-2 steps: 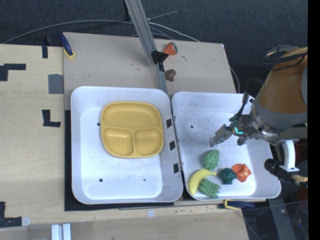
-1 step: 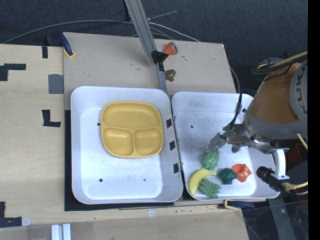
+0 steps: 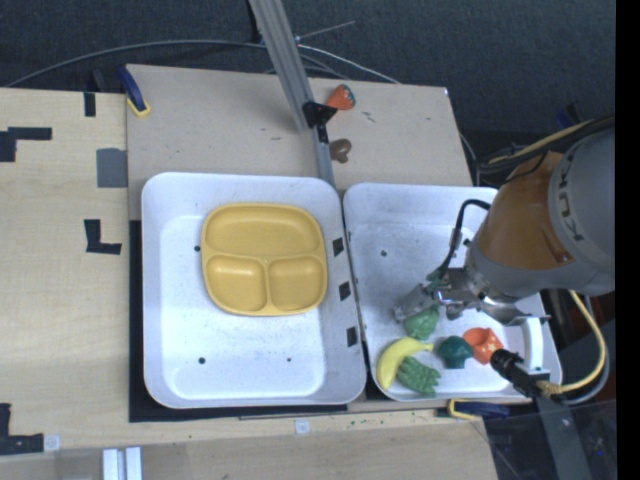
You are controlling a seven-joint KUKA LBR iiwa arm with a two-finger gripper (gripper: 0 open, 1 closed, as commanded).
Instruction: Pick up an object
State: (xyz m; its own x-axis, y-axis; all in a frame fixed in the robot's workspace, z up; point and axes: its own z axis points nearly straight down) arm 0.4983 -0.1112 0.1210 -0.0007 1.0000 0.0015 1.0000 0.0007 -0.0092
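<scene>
Camera view
Arm: the grey arm (image 3: 560,218) with its orange band reaches in from the right and bends down over the right bin (image 3: 400,218).
Gripper: the gripper (image 3: 428,308) sits low in the right bin, just above a green toy (image 3: 421,323); whether its fingers are parted or closed on anything cannot be told from this slant.
Green toy: it lies directly under the gripper tips, apparently touching them, near the middle of the bin's lower half.
Other toys: a yellow banana (image 3: 394,357) curves along the bin's lower left corner; a second, knobbly green piece (image 3: 419,375) lies just beside it; a dark teal piece (image 3: 454,351) and an orange-red piece (image 3: 483,343) sit next to each other to the right, partly under the arm.
Left bin: the left bin (image 3: 170,268) holds a yellow divided plate (image 3: 265,258) in its upper half.
Bench: a small orange-and-green object (image 3: 342,96) lies on the bench (image 3: 200,118) above the bins.
</scene>
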